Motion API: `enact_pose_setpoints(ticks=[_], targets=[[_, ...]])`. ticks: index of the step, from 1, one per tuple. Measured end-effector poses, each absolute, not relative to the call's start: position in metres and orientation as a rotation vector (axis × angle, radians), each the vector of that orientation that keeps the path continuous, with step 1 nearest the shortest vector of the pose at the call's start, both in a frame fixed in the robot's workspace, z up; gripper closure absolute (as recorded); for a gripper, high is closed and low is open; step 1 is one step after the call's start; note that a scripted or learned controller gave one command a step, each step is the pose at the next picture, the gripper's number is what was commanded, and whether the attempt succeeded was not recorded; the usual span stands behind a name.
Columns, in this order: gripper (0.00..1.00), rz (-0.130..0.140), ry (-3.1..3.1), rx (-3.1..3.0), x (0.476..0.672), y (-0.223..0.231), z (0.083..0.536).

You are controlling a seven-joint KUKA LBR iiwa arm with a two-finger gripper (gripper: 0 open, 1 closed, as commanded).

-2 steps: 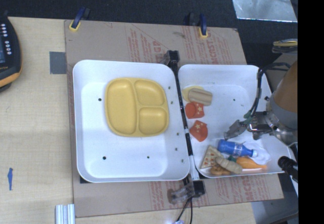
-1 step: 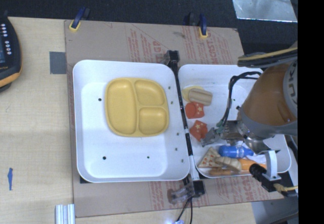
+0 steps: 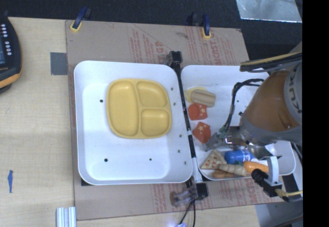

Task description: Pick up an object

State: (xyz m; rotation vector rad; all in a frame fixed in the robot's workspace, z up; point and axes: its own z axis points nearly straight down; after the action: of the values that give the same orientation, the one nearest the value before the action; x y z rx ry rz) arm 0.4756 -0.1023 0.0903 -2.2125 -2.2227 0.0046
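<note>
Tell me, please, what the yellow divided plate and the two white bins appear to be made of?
The yellow divided plate looks like moulded plastic with a matte finish: uniform colour, soft rounded compartment ridges, no sharp glare. The left white bin and right white bin also look like plastic, smooth and slightly glossy, with rounded corners; I cannot be sure.

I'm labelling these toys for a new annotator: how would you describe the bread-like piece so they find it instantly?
Start at the right-hand white bin, then go to its upper left corner beside the divider. The tan bread roll lies there, above two red pieces; it alone is pale beige and elongated.
</note>
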Motion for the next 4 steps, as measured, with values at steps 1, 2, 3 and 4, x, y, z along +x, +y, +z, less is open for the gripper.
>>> enact_pose_setpoints(ticks=[1, 2, 3, 4], targets=[[0.00, 0.000, -2.223, -2.221, 0.505, -0.129, 0.092], [0.00, 0.002, -2.224, -2.218, 0.502, -0.133, 0.092], [0.00, 0.004, -2.220, -2.215, 0.484, -0.145, 0.091], [0.00, -0.015, -2.244, -2.198, 0.478, 0.014, 0.197]])
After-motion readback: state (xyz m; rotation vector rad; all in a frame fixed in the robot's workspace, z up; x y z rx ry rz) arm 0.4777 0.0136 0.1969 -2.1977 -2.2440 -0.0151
